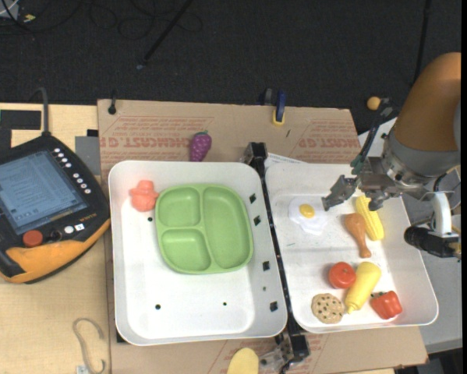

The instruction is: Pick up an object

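Note:
My gripper point(359, 196) hangs over the upper part of the right bin point(420, 287), its dark fingers point(336, 194) spread apart and open with nothing between them. A yellow corn cob point(370, 216) lies just under it, next to a brown chicken drumstick point(358, 233). A fried egg point(306, 210) sits to the gripper's left. Nearer the front lie a red tomato point(341, 275), a yellow squash point(362, 284), a cookie point(327, 308) and a red pepper point(385, 305).
The left bin point(139, 302) holds a green divided plate point(203, 228) and a pink toy point(143, 196). Purple grapes point(200, 145) lie behind the bins, and a yellow lemon point(243, 361) lies in front. A teach pendant point(34, 201) rests at far left.

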